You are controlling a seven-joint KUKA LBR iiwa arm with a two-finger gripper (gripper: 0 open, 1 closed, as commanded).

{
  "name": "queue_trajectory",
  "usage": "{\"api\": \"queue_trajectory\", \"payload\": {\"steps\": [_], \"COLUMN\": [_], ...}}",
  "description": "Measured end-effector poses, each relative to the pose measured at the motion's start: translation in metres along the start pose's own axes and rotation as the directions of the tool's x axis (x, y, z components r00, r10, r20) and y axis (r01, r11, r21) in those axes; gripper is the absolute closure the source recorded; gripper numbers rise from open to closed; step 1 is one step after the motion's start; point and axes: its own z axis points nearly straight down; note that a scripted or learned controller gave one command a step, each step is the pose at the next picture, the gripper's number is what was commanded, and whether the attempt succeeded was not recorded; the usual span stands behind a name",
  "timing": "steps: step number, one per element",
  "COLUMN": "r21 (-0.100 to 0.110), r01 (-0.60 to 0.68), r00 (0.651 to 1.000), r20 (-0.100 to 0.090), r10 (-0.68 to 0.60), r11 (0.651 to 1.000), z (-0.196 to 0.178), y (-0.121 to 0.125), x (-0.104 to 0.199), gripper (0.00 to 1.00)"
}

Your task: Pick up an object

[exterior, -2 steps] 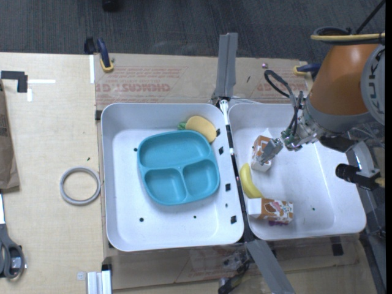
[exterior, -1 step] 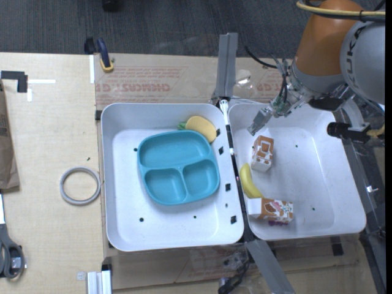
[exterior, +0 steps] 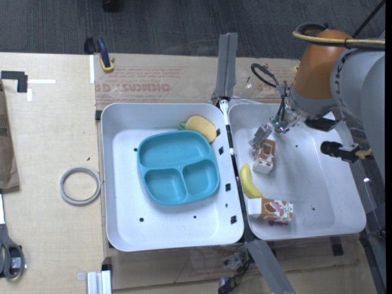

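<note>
Carton [exterior: 264, 155], a small orange-and-white box, is standing in the right bin [exterior: 318, 192] toward its left side, and the hand [exterior: 264, 135] is hanging at its top edge, reaching in from the upper right. Whether the hand is spread or pinching I cannot tell; its tips are blurring into the box top. The arm [exterior: 343, 72] is leaning down steeply from the right, orange band over the bin's far corner, wrist angling toward the divider.

Judging from this, the risk is the hand catching only a corner of the carton and tipping it toward the banana [exterior: 249, 181] lying just beside it. A second carton [exterior: 272, 211] is lying near the front wall. The left bin [exterior: 119, 182] is carrying a blue tray [exterior: 179, 167] and a yellow fruit [exterior: 202, 127].
</note>
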Motion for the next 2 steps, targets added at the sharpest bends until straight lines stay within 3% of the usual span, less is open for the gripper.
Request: {"api": "queue_trajectory", "payload": {"steps": [1,2], "r21": [0.001,0.002], "r01": [0.027,-0.104], "r00": [1.0,0.995], "r20": [-0.001,-0.001], "r10": [-0.027,0.104], "r11": [1.0,0.995], "z": [-0.097,-0.04], "y": [-0.025,-0.002], "x": [0.047,0.012], "gripper": [0.0,0.0]}}
